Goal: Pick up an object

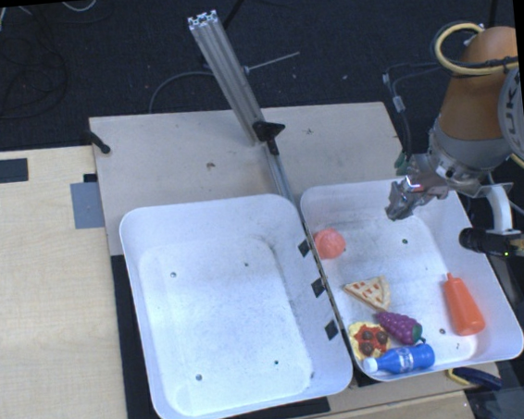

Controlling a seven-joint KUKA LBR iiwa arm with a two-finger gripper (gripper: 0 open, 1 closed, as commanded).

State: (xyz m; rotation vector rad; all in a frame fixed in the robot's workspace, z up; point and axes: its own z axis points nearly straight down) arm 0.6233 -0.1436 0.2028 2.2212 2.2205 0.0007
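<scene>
Jaws cannot be read as apart or together at this angle; the gripper hangs over the bare upper part of the right bin, nothing visibly in it. Candidate objects lie nearer the camera: pink ball, waffle wedge, purple grapes, blue bottle, orange bottle. Judged a pre-descent station, target undetermined.

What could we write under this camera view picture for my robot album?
Robot gripper hovers over the right bin, which holds toy food and a blue bottle.
</scene>
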